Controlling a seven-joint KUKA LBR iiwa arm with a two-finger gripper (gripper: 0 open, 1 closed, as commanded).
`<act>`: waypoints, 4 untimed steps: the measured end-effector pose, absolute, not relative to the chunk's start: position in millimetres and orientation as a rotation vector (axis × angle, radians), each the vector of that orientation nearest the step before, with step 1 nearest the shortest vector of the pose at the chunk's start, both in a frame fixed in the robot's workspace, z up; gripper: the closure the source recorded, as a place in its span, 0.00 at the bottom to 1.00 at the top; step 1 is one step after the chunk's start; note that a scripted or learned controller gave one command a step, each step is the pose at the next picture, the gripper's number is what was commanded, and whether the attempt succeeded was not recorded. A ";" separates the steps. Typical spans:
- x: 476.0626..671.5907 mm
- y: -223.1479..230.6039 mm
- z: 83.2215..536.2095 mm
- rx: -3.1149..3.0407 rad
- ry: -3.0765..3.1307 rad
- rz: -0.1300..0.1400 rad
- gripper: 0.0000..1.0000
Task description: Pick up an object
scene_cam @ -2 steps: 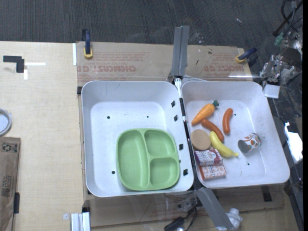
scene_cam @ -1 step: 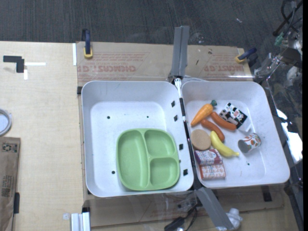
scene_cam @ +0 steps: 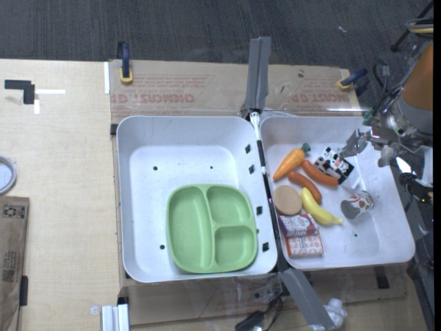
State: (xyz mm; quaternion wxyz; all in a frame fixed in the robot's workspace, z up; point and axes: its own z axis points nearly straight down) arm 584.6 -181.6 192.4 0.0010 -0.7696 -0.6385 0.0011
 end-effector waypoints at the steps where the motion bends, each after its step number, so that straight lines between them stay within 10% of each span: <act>1: 623.6 -205.8 119.1 -2.756 -1.510 -0.013 0.00; 2: 571.8 -148.6 91.5 -2.610 -1.746 0.002 0.00; 3: 571.7 -150.3 100.6 -2.615 -1.739 0.002 1.00; 4: 571.7 -150.4 100.6 -2.615 -1.739 0.003 0.00</act>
